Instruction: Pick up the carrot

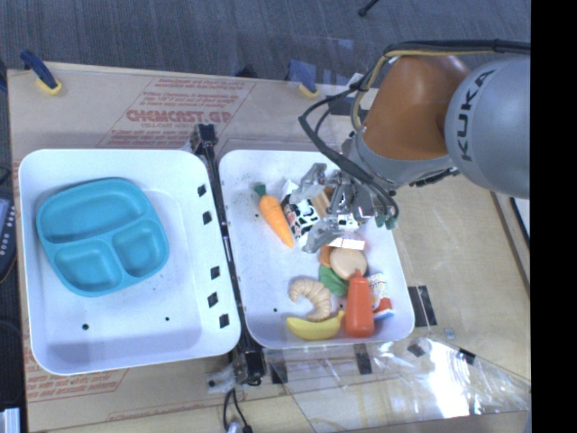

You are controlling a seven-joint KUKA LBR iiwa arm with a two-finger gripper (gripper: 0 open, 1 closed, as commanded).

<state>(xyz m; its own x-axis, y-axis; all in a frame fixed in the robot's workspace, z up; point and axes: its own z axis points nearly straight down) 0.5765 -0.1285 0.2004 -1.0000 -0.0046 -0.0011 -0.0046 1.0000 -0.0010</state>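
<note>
The carrot (pixel 275 218), orange with a green top, lies at a slant in the upper left part of the right bin (pixel 242 269). My gripper (pixel 313 209) hangs over the middle of this bin, just right of the carrot and pointing left toward it. Its fingers (pixel 309 182) stand apart, open, and the carrot is not between them. A small black-and-white object (pixel 303 213) sits in the gap between the fingers, beside the carrot. The grey arm with its orange band (pixel 410 106) comes in from the upper right.
Below the gripper the right bin holds a tan bun-like piece (pixel 348 262), a green piece (pixel 333 280), a red bottle (pixel 359 305), a croissant (pixel 312 294) and a banana (pixel 315 327). In the left bin (pixel 54 350) lies a blue divided plate (pixel 101 234).
</note>
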